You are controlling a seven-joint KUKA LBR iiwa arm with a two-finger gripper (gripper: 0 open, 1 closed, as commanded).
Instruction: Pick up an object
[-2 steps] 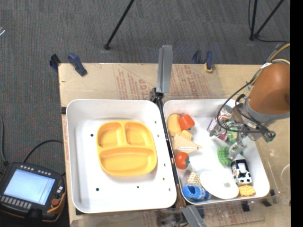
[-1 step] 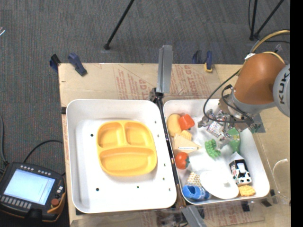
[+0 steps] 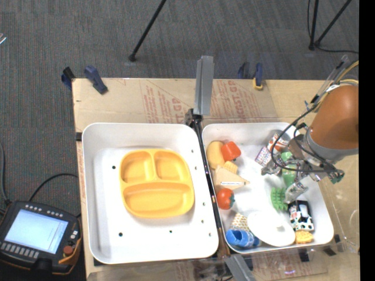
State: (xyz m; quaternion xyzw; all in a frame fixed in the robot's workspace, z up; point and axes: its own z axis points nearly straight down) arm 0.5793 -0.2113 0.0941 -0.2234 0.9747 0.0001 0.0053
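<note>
Gripper hangs over the green toy near the right bin's right edge; open or closed, I can't tell. Toy looks light and squashy, so I'd pinch mid-body.

From my remote station: the gripper hangs at the frame's right over the right bin, above a green toy beside a white plate. At centre left, a yellow divided tray lies in the left bin.
</note>
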